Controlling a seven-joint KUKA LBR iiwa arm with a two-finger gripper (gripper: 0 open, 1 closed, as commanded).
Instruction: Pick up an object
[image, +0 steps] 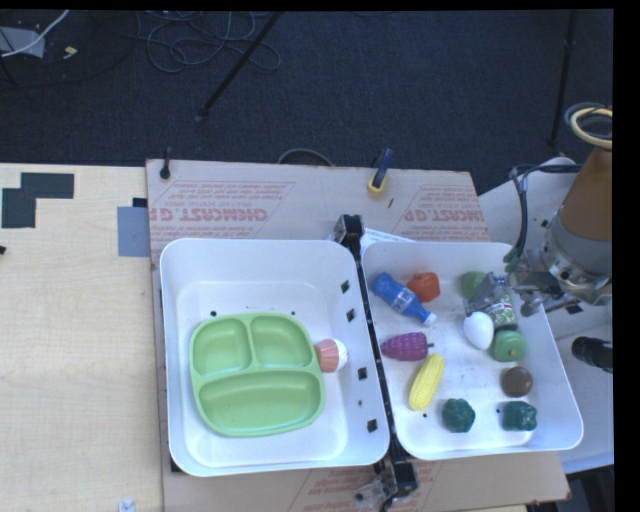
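Observation:
My gripper (499, 303) hangs low over the right part of the right bin (560, 420), reaching in from the right. Just beneath and beside it lie a white egg (479, 330) and a green apple (509, 346). A small green item (472, 284) sits just to its left. Also in this bin are a blue bottle (402, 298), a red item (424, 286), a purple fruit (405, 347), a corn cob (427, 381), a brown ball (517, 381), a dark green broccoli (458, 414) and a green pepper (518, 415).
The left bin (180, 290) holds a green divided plate (257, 373) and a pink cupcake-like toy (331, 354) next to it. A black divider (367, 340) runs between the bins. Cardboard lies under both bins.

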